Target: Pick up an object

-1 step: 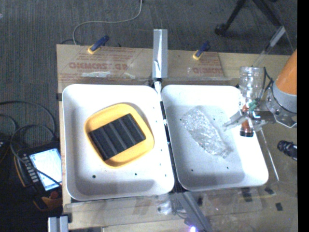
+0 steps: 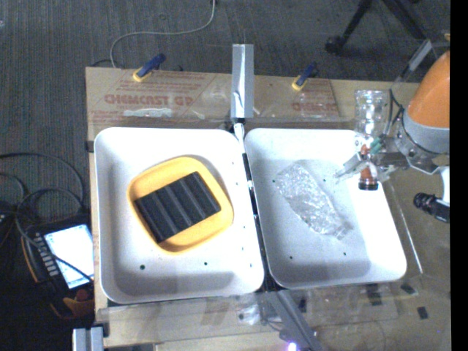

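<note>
Your gripper [image 2: 363,168] hangs over the upper right part of the right bin [image 2: 380,265], its tip low above the white floor near the bin's far wall. Whether it is apart or together you cannot tell from up here, and nothing visible sits in it.

The nearest candidate to pick is the crumpled clear plastic bag [image 2: 312,197], lying flat on the right bin's floor near its middle, slanting from upper left to lower right. The gripper is just beside its upper right end, not over it — probably a staging spot rather than a grasp pose. The bag is thin and see-through, so it will likely crush and slip; aim at its bulkiest part.

The other choice is the yellow tray with a black ribbed insert [image 2: 180,203], resting tilted in the middle of the left bin [image 2: 117,269], well apart from the arm [image 2: 431,112] — a longer reach across the divider between bins on the worktop [image 2: 168,97].
</note>
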Robot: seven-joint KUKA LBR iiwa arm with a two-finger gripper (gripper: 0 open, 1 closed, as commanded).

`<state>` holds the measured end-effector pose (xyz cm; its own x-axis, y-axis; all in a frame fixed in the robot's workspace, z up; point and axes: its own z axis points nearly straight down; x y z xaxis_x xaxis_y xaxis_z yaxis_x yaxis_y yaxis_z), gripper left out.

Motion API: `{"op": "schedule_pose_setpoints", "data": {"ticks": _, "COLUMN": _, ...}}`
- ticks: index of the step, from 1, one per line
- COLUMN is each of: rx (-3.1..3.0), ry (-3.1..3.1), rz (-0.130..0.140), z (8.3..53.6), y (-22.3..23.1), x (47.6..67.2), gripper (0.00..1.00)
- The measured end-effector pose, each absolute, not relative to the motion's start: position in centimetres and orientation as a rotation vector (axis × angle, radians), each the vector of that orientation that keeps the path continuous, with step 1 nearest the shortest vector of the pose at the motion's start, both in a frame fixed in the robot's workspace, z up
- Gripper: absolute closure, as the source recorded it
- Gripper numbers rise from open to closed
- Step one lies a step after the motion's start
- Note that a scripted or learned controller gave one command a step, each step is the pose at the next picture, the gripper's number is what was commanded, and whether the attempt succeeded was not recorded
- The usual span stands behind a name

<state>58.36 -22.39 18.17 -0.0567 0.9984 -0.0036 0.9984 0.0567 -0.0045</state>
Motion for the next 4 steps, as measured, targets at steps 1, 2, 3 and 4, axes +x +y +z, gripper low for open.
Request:
{"op": "schedule_pose_setpoints", "data": {"ticks": 1, "rx": -1.859, "ry": -2.529, "rz": 0.0, "z": 12.5, "y": -22.1, "x": 58.3, "gripper": 0.0}}
{"op": "schedule_pose_setpoints", "data": {"ticks": 2, "rx": -1.711, "ry": -2.641, "rz": -0.015, "z": 9.3, "y": -21.5, "x": 60.2, "gripper": 0.0}}
{"op": "schedule_pose_setpoints", "data": {"ticks": 3, "rx": -1.381, "ry": -2.823, "rz": 0.001, "z": 11.5, "y": -21.9, "x": 59.4, "gripper": 0.0}}
{"op": "schedule_pose_setpoints", "data": {"ticks": 4, "rx": -1.256, "ry": -2.889, "rz": 0.001, "z": 9.2, "y": -22.4, "x": 64.0, "gripper": 0.0}}
